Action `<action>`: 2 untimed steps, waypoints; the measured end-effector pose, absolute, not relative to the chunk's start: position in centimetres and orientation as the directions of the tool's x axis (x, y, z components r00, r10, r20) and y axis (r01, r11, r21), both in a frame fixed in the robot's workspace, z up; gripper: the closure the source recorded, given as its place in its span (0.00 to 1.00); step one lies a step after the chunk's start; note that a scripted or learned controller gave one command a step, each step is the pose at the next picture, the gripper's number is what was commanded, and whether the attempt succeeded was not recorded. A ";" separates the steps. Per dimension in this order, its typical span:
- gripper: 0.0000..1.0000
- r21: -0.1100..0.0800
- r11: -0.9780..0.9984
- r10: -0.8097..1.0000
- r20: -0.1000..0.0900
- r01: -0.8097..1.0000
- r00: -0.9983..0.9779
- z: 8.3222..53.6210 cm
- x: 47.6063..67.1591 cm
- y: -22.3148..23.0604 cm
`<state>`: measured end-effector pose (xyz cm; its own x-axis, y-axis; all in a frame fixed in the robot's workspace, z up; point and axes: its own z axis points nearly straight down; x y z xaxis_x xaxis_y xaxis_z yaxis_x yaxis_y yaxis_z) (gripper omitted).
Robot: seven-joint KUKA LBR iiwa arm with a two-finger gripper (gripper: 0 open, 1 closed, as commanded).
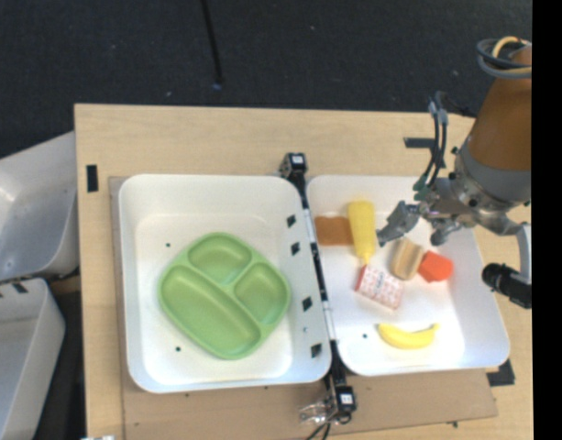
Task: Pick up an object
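Over the right bin, the gripper hangs spread and empty, so it should centre over the tan block before closing.

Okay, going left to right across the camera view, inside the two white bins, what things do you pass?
Green divided plate → brown block → yellow bottle → pink-and-white packet → tan piece → orange block. The banana spans several of these, so I leave it out.

Open floor between banana and box
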<state>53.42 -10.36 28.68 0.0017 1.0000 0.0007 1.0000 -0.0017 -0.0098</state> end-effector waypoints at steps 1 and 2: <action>0.00 0.002 0.002 1.000 -0.001 1.000 -0.002 29.2 53.6 -10.3; 0.00 -0.003 0.000 1.000 -0.001 1.000 0.000 23.3 52.9 -10.7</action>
<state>52.88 -10.71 23.31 0.0005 1.0000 -0.0014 1.0000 -0.0005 -0.0032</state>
